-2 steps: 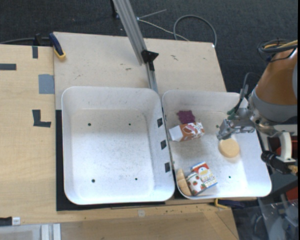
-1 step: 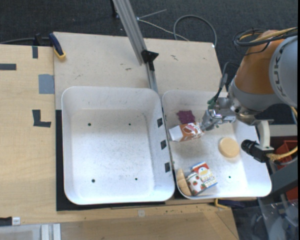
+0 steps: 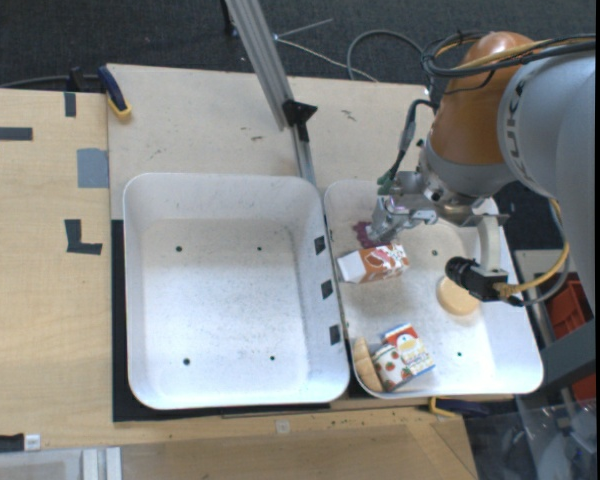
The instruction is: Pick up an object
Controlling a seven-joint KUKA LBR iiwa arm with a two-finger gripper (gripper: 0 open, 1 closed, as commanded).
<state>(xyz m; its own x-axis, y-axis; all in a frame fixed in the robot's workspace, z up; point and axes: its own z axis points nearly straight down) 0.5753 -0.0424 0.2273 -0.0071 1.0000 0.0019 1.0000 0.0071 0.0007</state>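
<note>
In the right bin (image 3: 510, 353) lie a small red and white carton (image 3: 377, 262) near its upper left, a dark maroon piece (image 3: 364, 234) just above it, a tan round object (image 3: 459, 297) at mid right, a red and white juice box (image 3: 406, 354) at the bottom, and a brown oblong piece (image 3: 363, 359) beside that box. My gripper (image 3: 389, 219) hangs over the upper left of the right bin, directly above the maroon piece and the small carton. Whether it touches either one is unclear.
The left bin (image 3: 140, 298) adjoins the right bin along a shared wall. A slanted metal pole (image 3: 270, 63) rises from behind the bins. The arm's grey and orange body (image 3: 490, 108) covers the right bin's upper right corner. Cables lie on the bench behind.
</note>
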